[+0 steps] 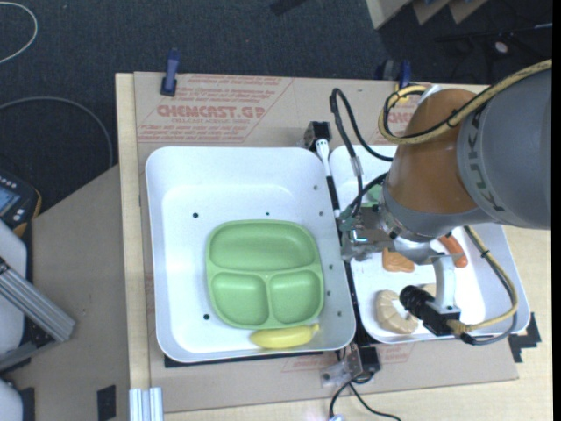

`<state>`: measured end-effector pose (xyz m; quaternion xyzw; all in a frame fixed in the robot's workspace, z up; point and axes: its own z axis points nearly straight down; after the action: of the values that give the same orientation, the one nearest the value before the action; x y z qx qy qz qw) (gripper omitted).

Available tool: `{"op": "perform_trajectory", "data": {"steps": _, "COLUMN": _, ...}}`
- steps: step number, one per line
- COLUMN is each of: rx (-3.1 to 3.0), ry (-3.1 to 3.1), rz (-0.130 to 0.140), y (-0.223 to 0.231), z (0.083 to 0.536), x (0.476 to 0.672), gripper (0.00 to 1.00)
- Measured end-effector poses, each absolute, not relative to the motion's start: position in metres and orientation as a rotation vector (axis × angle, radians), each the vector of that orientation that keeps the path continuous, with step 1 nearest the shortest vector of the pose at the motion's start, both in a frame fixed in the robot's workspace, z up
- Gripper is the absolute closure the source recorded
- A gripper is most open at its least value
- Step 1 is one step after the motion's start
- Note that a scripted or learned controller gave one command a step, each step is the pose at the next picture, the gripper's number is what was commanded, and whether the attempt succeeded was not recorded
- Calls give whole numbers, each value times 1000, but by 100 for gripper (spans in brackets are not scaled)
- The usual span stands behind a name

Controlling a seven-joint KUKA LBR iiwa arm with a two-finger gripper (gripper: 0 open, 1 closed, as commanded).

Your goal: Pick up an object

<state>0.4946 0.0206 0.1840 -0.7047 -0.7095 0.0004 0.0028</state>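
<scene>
Arm (456, 160) leans over right bin (500, 316), wrist low inside it. Claw hidden under the wrist; grip cannot tell. Orange piece (399, 260) and tan bagel-like item (393, 311) lie beneath. Left bin (175, 191): green divided plate (265, 272), banana (282, 337) touching its near edge.

Robotics lab or test cell. Evidence: industrial grey arm (513, 156) with orange band over counter (219, 112) topped by printed brown board; two white bins (166, 235) set side by side; blue clamps (169, 73) pinning board; loose cables (346, 134) across surface; dark carpet floor (175, 16); aluminium framing (35, 305) at left; toy food props, green divided tray (263, 270).
</scene>
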Motion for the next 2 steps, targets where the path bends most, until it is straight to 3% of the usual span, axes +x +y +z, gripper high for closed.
{"op": "perform_trajectory", "data": {"steps": 1, "rx": -2220, "ry": -2221, "rz": 0, "y": 16, "z": 195, "x": 496, "gripper": 100}}
{"op": "perform_trajectory", "data": {"steps": 2, "rx": -2217, "ry": -2235, "rz": -18, "y": 67, "z": 314, "x": 480, "gripper": 100}}
